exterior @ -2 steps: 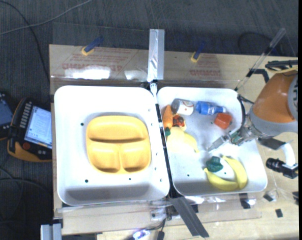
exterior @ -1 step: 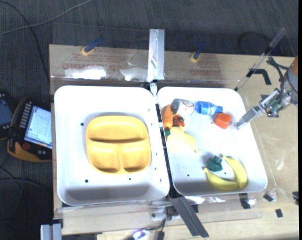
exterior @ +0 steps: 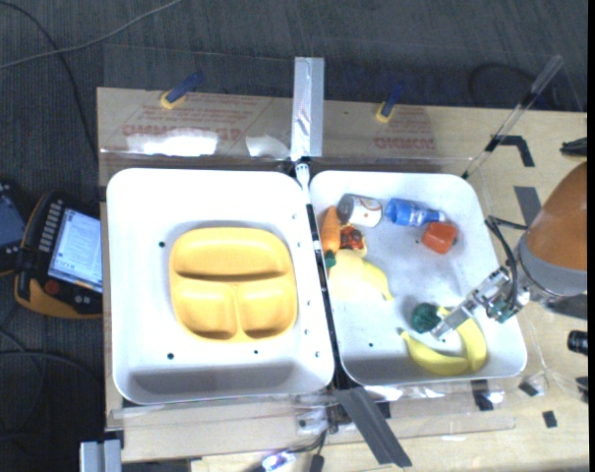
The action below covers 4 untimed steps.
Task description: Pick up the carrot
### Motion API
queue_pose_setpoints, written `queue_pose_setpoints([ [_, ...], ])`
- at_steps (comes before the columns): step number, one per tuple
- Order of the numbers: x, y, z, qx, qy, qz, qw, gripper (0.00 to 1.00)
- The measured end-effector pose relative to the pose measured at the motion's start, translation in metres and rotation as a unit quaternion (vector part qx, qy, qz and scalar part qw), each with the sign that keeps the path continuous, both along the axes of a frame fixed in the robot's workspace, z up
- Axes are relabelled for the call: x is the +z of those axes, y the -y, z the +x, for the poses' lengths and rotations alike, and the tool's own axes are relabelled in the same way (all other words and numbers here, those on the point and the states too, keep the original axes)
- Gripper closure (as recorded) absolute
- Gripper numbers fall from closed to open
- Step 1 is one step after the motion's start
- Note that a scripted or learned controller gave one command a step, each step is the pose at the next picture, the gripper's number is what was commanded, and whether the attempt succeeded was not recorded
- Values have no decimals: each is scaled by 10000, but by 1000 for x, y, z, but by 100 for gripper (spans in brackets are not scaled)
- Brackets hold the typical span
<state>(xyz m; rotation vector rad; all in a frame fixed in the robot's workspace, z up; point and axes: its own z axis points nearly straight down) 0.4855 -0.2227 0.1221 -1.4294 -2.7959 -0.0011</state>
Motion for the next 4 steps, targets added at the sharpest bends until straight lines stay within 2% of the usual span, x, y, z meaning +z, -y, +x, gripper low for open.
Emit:
queue_pose_setpoints([
  [1, 9, -3, 2, 15, 18, 20, 10000, 100],
  [2, -29, -84, 99, 113, 106, -27, 9999, 100],
  [3, -28, -60, 183, 1940, 3, -27, 9810, 100],
  [4, 23, -44, 117, 1458, 14, -4, 9893, 100],
])
